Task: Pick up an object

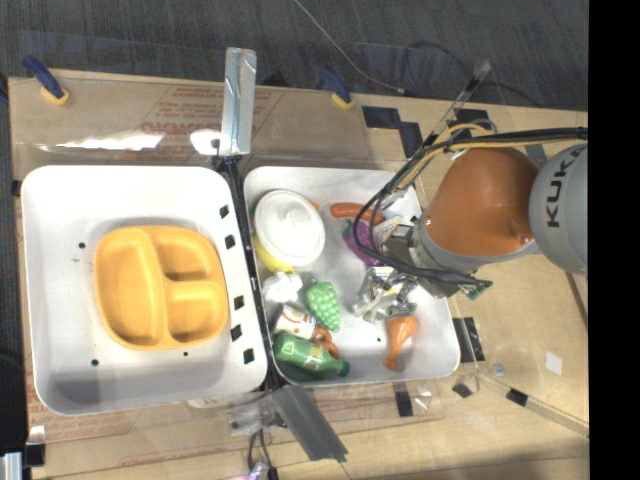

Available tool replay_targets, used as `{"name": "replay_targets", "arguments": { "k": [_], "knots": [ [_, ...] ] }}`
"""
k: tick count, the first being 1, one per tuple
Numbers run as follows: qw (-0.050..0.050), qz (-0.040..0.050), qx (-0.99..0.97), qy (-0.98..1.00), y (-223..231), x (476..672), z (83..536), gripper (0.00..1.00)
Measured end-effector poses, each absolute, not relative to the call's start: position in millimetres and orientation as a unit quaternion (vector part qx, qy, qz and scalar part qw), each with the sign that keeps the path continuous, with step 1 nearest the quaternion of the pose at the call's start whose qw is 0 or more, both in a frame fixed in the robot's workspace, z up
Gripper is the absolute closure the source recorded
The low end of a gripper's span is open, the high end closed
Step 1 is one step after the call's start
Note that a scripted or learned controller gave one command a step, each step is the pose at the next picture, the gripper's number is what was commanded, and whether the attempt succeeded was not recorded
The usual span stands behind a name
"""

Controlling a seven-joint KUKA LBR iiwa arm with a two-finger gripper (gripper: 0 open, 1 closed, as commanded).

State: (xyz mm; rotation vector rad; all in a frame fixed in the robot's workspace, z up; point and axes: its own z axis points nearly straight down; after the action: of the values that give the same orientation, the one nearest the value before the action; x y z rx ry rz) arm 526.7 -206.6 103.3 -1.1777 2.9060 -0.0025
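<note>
My gripper hangs low over the right bin, under the orange band of the arm. Its metal fingers sit just above an orange carrot-shaped toy near the bin's front right. Left of it lie a green grape bunch, a green bottle and a small white and orange toy. A white lidded bowl on a yellow base stands at the bin's back left. A red sausage-like piece and a purple ring lie behind the gripper, partly hidden by cables.
The left bin holds a yellow divided tray. A metal bracket rises at the back between the bins. Black cables loop from the wrist over the right bin's back corner.
</note>
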Motion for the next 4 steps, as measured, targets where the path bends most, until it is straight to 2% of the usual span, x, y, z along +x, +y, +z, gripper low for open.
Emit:
{"name": "replay_targets", "arguments": {
  "k": [1, 2, 3, 4],
  "knots": [
    [0.006, -0.0048, -0.320, 0.948, -211, 570.0, 236, 1.00],
    [0.000, 0.0017, -0.328, 0.945, -203, 628.1, 180, 1.00],
    [0.002, -0.0008, -0.260, 0.966, -210, 656.7, 158, 1.00],
    [0.005, -0.0028, -0.150, 0.989, -211, 658.6, 279, 1.00]
  ]
}}
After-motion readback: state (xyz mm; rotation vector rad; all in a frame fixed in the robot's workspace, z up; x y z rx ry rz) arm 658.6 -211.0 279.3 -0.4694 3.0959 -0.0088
